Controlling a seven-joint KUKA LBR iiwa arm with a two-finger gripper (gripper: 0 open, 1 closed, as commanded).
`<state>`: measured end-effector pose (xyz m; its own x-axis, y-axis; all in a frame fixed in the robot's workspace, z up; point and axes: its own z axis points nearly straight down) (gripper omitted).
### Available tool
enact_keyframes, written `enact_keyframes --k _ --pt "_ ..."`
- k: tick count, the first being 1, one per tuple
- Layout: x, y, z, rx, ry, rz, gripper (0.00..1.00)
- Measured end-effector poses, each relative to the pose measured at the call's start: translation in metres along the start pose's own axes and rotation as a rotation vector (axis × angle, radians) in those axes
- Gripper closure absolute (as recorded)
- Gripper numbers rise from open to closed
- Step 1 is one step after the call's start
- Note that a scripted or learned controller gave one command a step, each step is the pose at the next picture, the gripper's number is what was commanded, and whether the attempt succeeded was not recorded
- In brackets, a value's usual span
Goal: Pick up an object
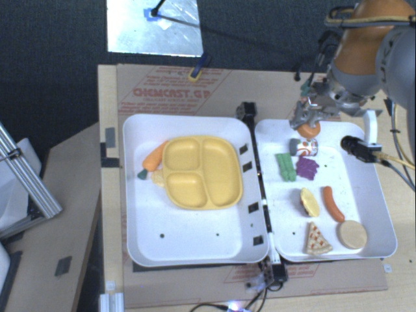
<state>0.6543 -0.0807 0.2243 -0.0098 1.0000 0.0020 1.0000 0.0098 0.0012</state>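
I am watching from above as the grey arm with its orange band is reaching in from the right over the right-hand shallow white bin (383, 239); its jaws (306, 121) are hanging at the bin's far end, right over a small round orange piece (310, 130); whether that piece is pinched or just lying beneath them, I cannot tell. Just beside it are lying a small white and red can-like item (305, 148), a green ridged block (285, 166) and a purple lumpy toy (307, 168); nearer me are sitting a yellow wedge (310, 202), a red sausage (333, 204), a pizza slice (317, 239) and a tan disc (351, 234). The left-hand white bin (140, 239) is holding a yellow three-part plate (198, 172) with an orange carrot (154, 156) touching its rim. I judge the grasp step is in hand; next comes a straight lift, checking that the piece is rising too.
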Motion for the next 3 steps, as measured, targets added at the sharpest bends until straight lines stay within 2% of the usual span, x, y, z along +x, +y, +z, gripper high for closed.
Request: enact_keyframes --k 1,2,3 --pt "0.023 0.020 -0.005 -0.003 -0.002 0.003 1.00" --pt "0.026 0.016 0.008 -0.001 -0.002 0.005 1.00" --pt "0.027 0.009 -0.011 -0.002 -0.002 0.005 1.00"
